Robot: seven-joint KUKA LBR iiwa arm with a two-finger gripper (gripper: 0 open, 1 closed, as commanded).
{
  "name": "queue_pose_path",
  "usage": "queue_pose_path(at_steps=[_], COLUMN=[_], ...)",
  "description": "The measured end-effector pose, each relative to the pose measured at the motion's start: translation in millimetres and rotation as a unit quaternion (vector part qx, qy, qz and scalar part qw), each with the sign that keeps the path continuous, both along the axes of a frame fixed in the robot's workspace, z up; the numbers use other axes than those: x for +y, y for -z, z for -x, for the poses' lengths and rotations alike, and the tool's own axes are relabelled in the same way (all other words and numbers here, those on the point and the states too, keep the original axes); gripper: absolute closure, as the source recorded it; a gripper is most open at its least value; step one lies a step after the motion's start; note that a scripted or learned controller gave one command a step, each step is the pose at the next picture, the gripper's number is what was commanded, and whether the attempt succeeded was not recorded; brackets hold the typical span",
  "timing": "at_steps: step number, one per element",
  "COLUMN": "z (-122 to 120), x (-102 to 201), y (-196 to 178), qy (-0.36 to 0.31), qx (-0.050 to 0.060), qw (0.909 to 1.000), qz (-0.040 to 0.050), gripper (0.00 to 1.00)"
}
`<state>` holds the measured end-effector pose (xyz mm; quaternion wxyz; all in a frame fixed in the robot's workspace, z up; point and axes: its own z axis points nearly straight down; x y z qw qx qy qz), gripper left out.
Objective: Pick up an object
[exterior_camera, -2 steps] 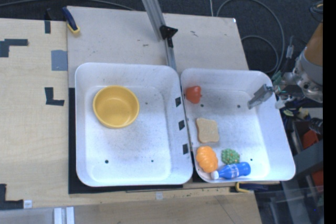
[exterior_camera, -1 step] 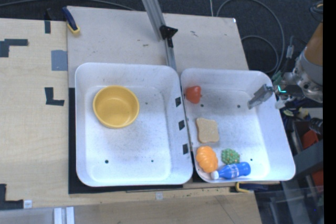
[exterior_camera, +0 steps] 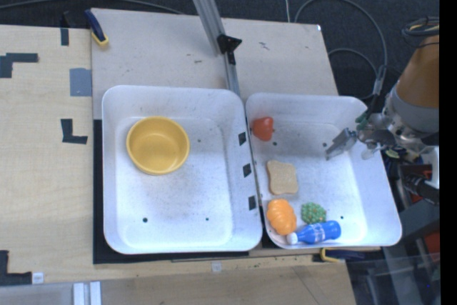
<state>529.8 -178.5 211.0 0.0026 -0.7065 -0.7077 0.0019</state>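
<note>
Objects for picking lie in the right-hand shallow white bin (exterior_camera: 371,225): a small red rounded piece (exterior_camera: 263,128) near its upper left corner, a tan slice of toy bread (exterior_camera: 283,177) below that, and along the lower wall an orange rounded toy fruit (exterior_camera: 281,216), a small green knobbly item (exterior_camera: 313,212) and a blue and white bottle lying on its side (exterior_camera: 315,232). The orange fruit and the bottle's white cap look to be touching; the green item sits just above the bottle. The middle and right of this bin's floor lie bare, so nothing crowds the pieces from the arm's side. The left-hand white bin (exterior_camera: 121,225) holds a yellow plastic bowl (exterior_camera: 158,145), upright, in its upper left part. The tool (exterior_camera: 348,141) hangs over the right bin's upper right area, well apart from every piece, with nothing between its fingers; whether they are spread or closed I cannot tell. Both bins rest on the pale wooden bench (exterior_camera: 43,175).
</note>
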Motion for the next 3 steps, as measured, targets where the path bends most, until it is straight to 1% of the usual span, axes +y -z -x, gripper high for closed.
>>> queue_pose_path(at_steps=[1, 2, 3], z=[11.3, 16.1, 15.1], x=[2.0, 13.3, 13.0], y=[56.8, 111.5, 98.5], qy=[0.000, 0.000, 0.000], qx=[0.001, 0.000, -0.001], qw=[1.0000, 1.0000, 1.0000], qz=[-0.0004, -0.0006, -0.0003], gripper=[0.00, 0.00, 1.00])
